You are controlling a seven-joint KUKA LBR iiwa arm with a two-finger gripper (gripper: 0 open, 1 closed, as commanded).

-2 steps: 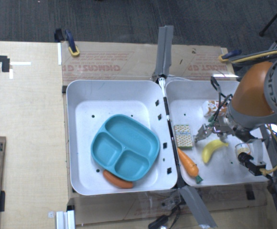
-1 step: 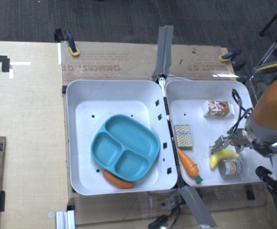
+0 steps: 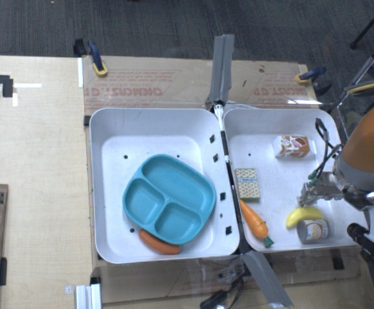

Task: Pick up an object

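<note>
Hovering hand (image 3: 310, 192) low in right bin (image 3: 270, 118), just above banana (image 3: 302, 215) | grip state: cannot tell | banana lies beside can (image 3: 313, 230) | nearby: carrot (image 3: 254, 219) | left bin: blue tray (image 3: 168, 199)

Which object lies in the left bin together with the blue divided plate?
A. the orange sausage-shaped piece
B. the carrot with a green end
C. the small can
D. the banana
A: the orange sausage-shaped piece lies at the lower edge of the blue divided plate in the left bin, while the banana, the small can and the carrot lie in the right bin.
</note>
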